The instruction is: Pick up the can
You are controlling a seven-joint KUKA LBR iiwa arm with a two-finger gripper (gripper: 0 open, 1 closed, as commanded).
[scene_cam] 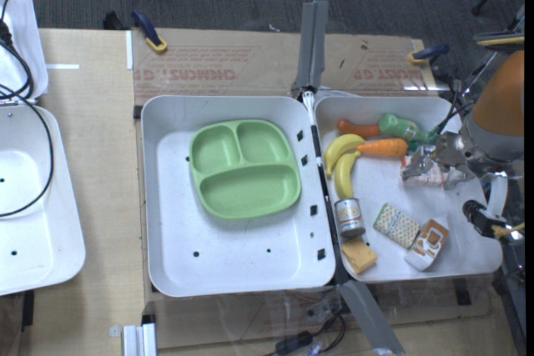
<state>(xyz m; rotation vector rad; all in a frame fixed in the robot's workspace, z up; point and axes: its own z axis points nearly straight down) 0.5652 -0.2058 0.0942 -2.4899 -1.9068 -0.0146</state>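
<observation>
The can (pixel 349 217) is small, with a silver top and a brownish label. It stands by the left wall of the right bin (pixel 467 263), just below two bananas (pixel 340 161). My gripper (pixel 427 167) hangs over the right-centre of that bin, up and to the right of the can and well apart from it. The grey arm with its orange band (pixel 504 104) comes in from the right edge.
Around the can lie a yellow-brown sponge-like block (pixel 359 257), a patterned packet (pixel 395 225), a small orange-white carton (pixel 427 243), two carrots (pixel 382 147) and a green object (pixel 399 127). A green divided plate (pixel 244 169) sits in the left bin (pixel 167 246).
</observation>
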